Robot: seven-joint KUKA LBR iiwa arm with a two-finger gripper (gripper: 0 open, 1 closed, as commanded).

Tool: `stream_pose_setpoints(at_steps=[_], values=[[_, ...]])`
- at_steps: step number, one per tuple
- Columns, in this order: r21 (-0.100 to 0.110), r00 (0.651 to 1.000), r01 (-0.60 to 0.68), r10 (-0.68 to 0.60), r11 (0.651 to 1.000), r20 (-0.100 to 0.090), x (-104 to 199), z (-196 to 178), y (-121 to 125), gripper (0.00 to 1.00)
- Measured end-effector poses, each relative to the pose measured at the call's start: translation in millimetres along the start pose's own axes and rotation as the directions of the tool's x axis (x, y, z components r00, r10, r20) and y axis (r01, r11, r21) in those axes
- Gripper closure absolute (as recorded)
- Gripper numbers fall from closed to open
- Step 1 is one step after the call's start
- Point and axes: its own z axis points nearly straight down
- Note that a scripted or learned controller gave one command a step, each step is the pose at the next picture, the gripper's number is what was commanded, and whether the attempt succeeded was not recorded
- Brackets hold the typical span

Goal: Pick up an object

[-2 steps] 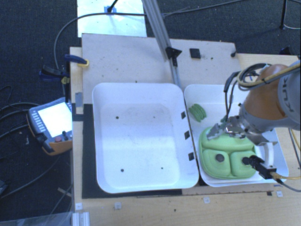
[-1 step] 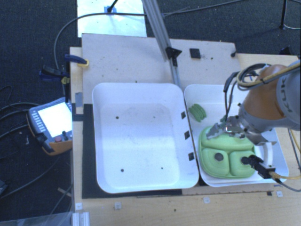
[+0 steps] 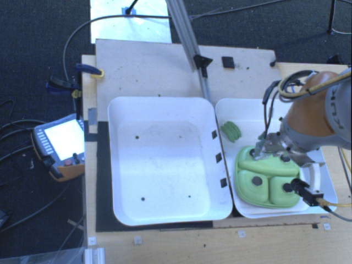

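Observation:
In the right bin [image 3: 245, 108] lie two green objects. A small dark-green ridged piece [image 3: 231, 130] rests near the bin's left wall. A large pale-green moulded object [image 3: 265, 187] with black spots fills the bin's front part. My gripper [image 3: 263, 149] hangs low over the back edge of the pale-green object and seems to touch its top. The grey arm with its orange band [image 3: 309, 106] reaches in from the right and hides the bin's right rear part.
The left bin [image 3: 118, 164] sits beside the right one, sharing a middle wall. A slanted metal pole [image 3: 184, 26] rises behind the bins. A teach pendant [image 3: 59, 144] lies off the bench at left. Cables [image 3: 283, 89] loop around the arm's wrist.

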Motion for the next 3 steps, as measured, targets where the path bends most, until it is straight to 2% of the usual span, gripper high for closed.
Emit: stream_pose_setpoints(at_steps=[1,2,3], values=[[0.029,1.0,0.002,-0.002,1.0,-0.002,2.0,-62.2,-1.8,1.0],[0.027,1.0,0.002,-0.002,1.0,-0.001,-0.8,-125.9,6.0,1.0],[0.032,1.0,0.002,-0.002,0.999,-0.002,-0.9,-145.1,7.8,1.0]])
